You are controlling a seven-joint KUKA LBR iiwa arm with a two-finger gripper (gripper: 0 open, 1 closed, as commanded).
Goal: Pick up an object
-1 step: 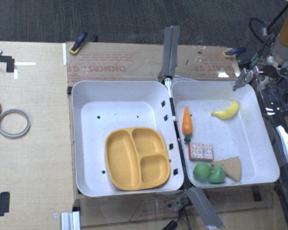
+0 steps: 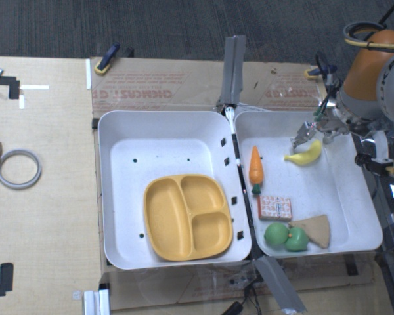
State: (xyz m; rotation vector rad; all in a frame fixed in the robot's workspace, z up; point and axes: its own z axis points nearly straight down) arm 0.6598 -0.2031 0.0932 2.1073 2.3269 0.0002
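In the right bin (image 2: 345,195) lie a yellow banana (image 2: 305,154), an orange carrot (image 2: 255,166), a small patterned box (image 2: 275,207), two green round fruits (image 2: 285,237) and a tan wedge (image 2: 316,229). My gripper (image 2: 305,135) hangs at the bin's far right, just above and behind the banana, its metal fingers pointing down-left. Nothing shows between the fingers, which look slightly apart. The grey arm with its orange band (image 2: 373,71) comes in from the right.
The left bin (image 2: 118,149) holds a yellow divided plate (image 2: 187,215). A grey divider post (image 2: 234,71) stands between the bins at the back. A tape roll (image 2: 17,168) lies on the bench at far left.
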